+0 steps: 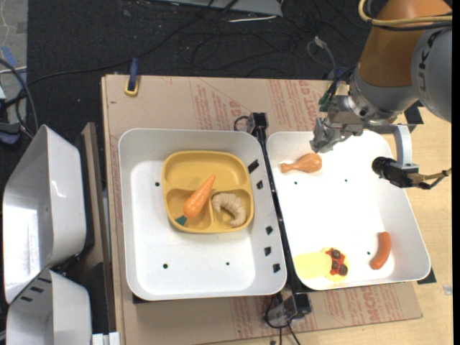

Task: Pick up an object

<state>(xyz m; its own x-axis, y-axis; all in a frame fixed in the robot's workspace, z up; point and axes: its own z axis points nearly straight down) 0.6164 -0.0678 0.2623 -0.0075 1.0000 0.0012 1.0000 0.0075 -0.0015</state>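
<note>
The cardboard (pixel 215 95) bears unreadable mirrored red print; the tool (pixel 323 141), grip indiscernible, hangs just above the chicken drumstick (pixel 302 165).

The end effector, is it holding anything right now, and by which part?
Nothing held: the end effector hovers just above the drumstick in the right bin.

The yellow plastic divided plate (pixel 206 168) is sitting in the left shallow white bin (pixel 144 264). An orange toy carrot (pixel 199 196) and a pale toy shrimp (pixel 231 208) are lying in its compartments. Right of the plate, in the right shallow white bin (pixel 410 214), a tan toy chicken drumstick (pixel 302 165) is lying nearest, a reddish toy sausage (pixel 380 251) farthest.
</note>
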